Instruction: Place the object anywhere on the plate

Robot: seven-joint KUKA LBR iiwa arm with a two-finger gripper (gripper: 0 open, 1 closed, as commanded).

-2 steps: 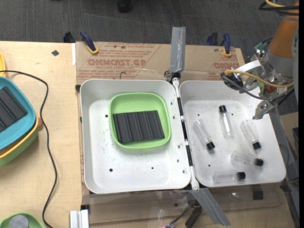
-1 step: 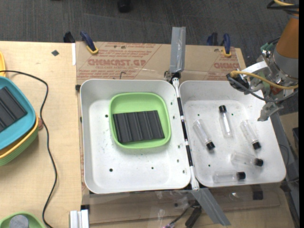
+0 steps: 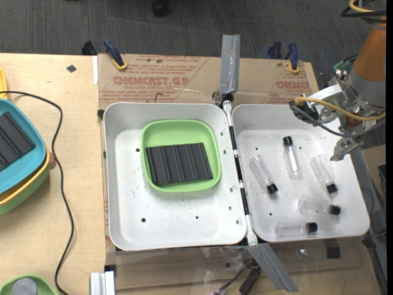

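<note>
Two shallow white plastic bins sit side by side on the bench (image 3: 49, 226), which is pale wood; brown printed cardboard (image 3: 159, 78) lies under the bins' far edge, held by blue-and-yellow clamps.

Left bin (image 3: 123, 214): smooth, glossy, rounded corners, a few small dark holes in the floor. It holds a lime-green square plate (image 3: 150, 134) with rounded corners and a raised rim. A dark grey ribbed slab (image 3: 180, 163) lies on the plate, covering most of its floor.

Right bin (image 3: 264, 134): scattered clear plastic vials with black caps. One vial (image 3: 291, 157) lies near the centre, another (image 3: 263, 173) left of it, a third (image 3: 323, 174) to the right, and two more (image 3: 318, 206) (image 3: 295, 228) near the front rim. Transparent bodies are hard to make out against the white.

Claw (image 3: 341, 150) hangs over the right bin's right edge, thin grey fingers pointing down. Whether they are apart or together cannot be told; nothing visible between them. The arm's orange band (image 3: 372, 54) is cut off at the frame edge; yellow and black cables cross the wrist.
</note>
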